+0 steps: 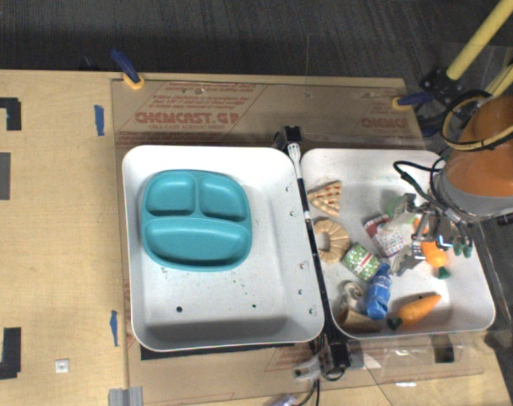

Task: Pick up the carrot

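The carrot lies on its side near the front right corner of the right bin, just right of a blue bottle and apart from the end effector, which hangs over the bin's right half, a little farther back than the carrot. How far the end effector is open cannot be told from this slant, and nothing can be made out in its grip. The left bin holds a teal 3-compartment plate, and both bins sit on the tabletop.
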Controlling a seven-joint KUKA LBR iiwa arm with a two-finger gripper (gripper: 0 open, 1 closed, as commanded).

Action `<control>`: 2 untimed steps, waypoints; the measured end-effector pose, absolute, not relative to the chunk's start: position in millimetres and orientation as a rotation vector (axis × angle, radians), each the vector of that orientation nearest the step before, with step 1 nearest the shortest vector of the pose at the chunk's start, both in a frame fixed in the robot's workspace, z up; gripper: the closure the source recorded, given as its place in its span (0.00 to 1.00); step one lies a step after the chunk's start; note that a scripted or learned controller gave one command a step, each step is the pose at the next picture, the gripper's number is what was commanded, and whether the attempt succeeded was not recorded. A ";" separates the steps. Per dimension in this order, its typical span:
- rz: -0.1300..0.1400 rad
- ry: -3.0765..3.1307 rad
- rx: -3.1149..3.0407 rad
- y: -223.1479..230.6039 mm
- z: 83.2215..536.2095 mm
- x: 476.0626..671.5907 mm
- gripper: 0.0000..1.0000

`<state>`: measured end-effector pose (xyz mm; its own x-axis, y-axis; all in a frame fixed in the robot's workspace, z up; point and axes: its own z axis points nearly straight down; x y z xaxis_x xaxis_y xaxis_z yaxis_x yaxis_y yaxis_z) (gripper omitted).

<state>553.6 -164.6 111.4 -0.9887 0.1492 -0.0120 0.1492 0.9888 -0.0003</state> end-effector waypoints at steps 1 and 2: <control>-0.008 3.082 0.246 -219.3 103.7 531.5 0.00; -0.025 3.077 0.261 -188.9 104.0 528.7 0.00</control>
